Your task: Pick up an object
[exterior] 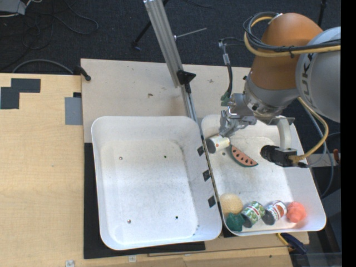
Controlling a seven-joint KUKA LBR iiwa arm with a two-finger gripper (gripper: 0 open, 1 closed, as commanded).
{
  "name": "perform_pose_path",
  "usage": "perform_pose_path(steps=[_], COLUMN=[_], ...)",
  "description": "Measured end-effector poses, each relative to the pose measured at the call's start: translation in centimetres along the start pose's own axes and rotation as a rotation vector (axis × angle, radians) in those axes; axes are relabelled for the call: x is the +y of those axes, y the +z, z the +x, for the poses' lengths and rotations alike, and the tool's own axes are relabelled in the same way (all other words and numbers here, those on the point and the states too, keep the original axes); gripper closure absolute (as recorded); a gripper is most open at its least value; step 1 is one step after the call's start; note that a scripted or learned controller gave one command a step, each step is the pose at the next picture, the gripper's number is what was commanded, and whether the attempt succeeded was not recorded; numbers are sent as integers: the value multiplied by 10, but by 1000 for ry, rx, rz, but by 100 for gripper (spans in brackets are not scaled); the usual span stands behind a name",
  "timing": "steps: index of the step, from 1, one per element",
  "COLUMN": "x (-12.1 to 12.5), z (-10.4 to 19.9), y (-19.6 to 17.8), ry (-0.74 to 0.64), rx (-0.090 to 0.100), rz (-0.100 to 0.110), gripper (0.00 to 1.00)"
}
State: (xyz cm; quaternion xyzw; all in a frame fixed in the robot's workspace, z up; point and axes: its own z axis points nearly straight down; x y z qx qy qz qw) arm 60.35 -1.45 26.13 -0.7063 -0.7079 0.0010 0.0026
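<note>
My gripper (227,128) hovers over the right bin (311,204); I cannot tell its fingers' state. I count seven objects there: a cream cylinder (218,143), a watermelon slice (243,156) and five more.

The left bin (144,182) lies bare and open to reach. In the right bin (311,196), toys crowd the front edge, a watermelon slice (243,156) sits mid-floor, and the arm (278,65) overhangs its back.

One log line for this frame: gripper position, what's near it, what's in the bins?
gripper: right bin, upper left | by it: cream cylinder, watermelon slice | front edge: two cans, balls
</note>
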Motion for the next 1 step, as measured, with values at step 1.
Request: perform_pose_path(steps=[1], x=[-17], z=[50], y=[17], ry=[-1], rx=[0], rz=[1], gripper=[100])
